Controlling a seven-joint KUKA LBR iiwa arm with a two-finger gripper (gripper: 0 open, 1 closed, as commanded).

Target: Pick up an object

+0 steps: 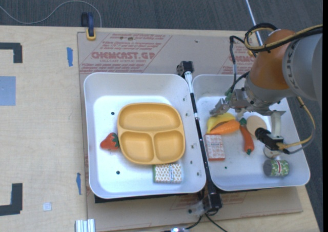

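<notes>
Hovering over the right bin (302, 174), the arm (292, 66) is reaching in from the right with its gripper (228, 107) hanging low near that bin's far left corner, just above a cluster of toy food. Whether anything is being gripped is impossible to tell from this slant.

Nothing is visibly being lifted yet, so the pick looks not yet made. The likeliest targets are lying directly beneath the gripper: a yellow banana-like piece (220, 121) touching an orange carrot (224, 128), both close to the bin's left wall. A second, slimmer carrot (247, 138) is lying near the bin's middle, a small red-and-white packet (215, 148) is sitting beside the left wall, and a green can (277, 167) is resting on its side toward the near right corner. In the left bin (97, 174) a yellow divided tray (151, 133) is taking up the middle, with a strawberry (109, 142) at its left edge and a patterned box (168, 173) at its near edge.

The main risk is the crowding: the yellow piece and the carrot are touching, so closing could be catching both, or nudging one aside and slipping off the rounded surface. Working this near the wall could also be pushing the pieces against it rather than seating them, ending in another empty lift.
</notes>
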